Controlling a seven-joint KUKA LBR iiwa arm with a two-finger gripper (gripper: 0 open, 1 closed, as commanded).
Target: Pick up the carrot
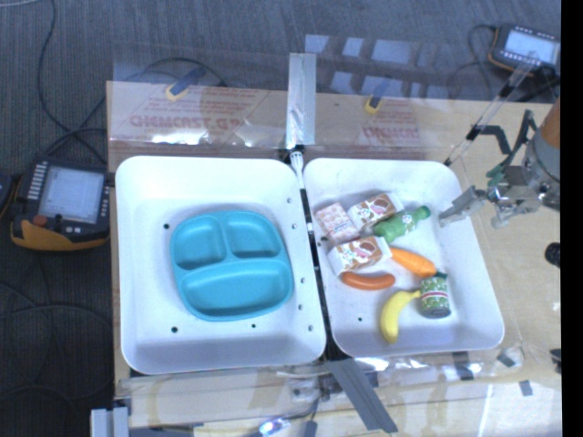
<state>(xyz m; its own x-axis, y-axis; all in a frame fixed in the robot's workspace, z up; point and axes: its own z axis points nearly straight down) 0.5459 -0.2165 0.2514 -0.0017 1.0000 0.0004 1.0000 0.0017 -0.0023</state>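
The carrot [414,261] is a small orange piece lying flat in the right bin [474,285], right of centre. It lies between a green bottle [403,223] above it and a green-lidded jar [435,296] below it. My gripper [475,202] hangs over the right bin's upper right rim, up and to the right of the carrot and apart from it. Nothing shows in its grasp.
The right bin also holds a reddish sausage [368,280], a banana [396,312] and three snack packets [362,252] near its left wall. A blue divided tray [232,264] lies in the left bin [146,335]. Cables and a pendant [524,48] sit at the back right.
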